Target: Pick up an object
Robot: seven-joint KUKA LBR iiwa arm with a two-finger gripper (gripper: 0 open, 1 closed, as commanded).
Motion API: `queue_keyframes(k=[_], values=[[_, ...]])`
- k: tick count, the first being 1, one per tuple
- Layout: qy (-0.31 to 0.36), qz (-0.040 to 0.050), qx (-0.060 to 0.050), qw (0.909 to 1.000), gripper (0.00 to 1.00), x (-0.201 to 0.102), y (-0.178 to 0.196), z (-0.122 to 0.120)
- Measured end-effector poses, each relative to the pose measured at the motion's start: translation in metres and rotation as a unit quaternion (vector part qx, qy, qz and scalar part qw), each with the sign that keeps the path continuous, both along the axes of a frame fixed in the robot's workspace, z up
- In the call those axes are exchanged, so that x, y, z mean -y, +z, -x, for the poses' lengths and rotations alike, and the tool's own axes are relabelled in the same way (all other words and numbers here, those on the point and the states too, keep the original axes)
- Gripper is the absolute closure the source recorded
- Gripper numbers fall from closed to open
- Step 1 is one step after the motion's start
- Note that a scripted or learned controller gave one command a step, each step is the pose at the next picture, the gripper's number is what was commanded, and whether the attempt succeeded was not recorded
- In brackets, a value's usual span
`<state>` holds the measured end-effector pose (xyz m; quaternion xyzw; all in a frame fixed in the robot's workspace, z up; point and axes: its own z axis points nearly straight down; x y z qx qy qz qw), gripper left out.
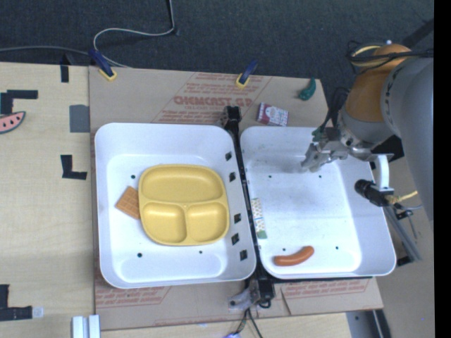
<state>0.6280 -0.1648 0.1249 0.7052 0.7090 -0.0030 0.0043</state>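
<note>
At the bottom of the frame, in the lower part of the right bin [366, 252], lies a sausage [294, 256], orange-brown, slim and slightly curved, its right end turned up a little. It rests flat on the white floor near the bin's lower wall, with nothing on it or touching it. The gripper [315, 159] is well apart from it, up in the upper part of the same bin, above and slightly right of the sausage in the frame; bare bin floor lies between them. Whether the gripper is open or closed cannot be told from this slanted view, and nothing can be seen held in it.

Left of the sausage, a small printed paper strip [257, 217] sits along the right bin's left wall. In the left bin [113, 252] a yellow divided plate [184, 203] lies in the middle, and a tan cracker-like square [128, 202] pokes out from under its left edge.

Farther up, the grey arm [412, 111] with its orange band [368, 94] comes in from the upper right. Beyond the bins, on the cardboard sheet [176, 94], lie a small dark red packet [271, 115] and a green clip [307, 89].
</note>
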Motion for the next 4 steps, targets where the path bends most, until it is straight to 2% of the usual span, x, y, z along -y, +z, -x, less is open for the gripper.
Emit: queue_keyframes(k=[1, 2, 3, 4], values=[[0.0, 0.0004, 0.0, 1.0, 0.0, 0.0, 0.0, 0.0], [0.0, 0.0005, -0.001, 1.0, 1.0, 0.0, 0.009, 0.0], [0.0, 0.0008, -0.001, 1.0, 0.0, 0.0, 0.009, 0.0], [-0.003, -0.0049, -0.001, 1.0, 0.0, 0.017, -0.039, 0.08]])
